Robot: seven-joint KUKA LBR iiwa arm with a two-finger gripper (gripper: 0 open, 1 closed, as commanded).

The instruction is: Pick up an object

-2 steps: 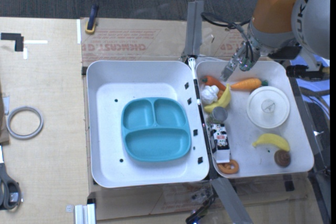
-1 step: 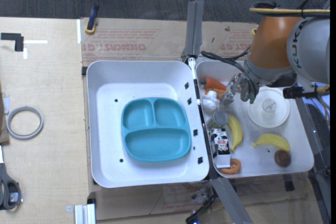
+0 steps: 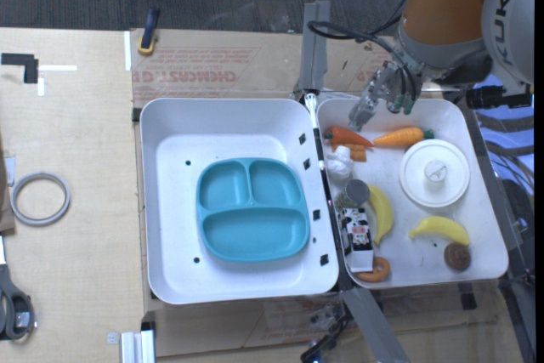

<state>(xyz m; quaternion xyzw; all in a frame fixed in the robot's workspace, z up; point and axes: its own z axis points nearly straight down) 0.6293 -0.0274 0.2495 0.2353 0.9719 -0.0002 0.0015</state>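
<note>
Metal two-finger gripper (image 3: 384,98) hung over right white bin (image 3: 476,183), fingers apart, holding nothing. Orange plastic carrot (image 3: 398,137) lay just below, long axis left-right.

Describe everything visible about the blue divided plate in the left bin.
The blue divided plate is a rounded-rectangle tray in light teal, smooth and plastic-looking. Raised ridges split it into three compartments: two smaller ones at the far side and one wide one at the near side. It lies flat, right side up, roughly centred on the floor of the left bin, turned slightly askew to the bin's walls. Nothing lies in its compartments, and it touches only the bin floor. The gripper is over the other bin, well away.
</note>
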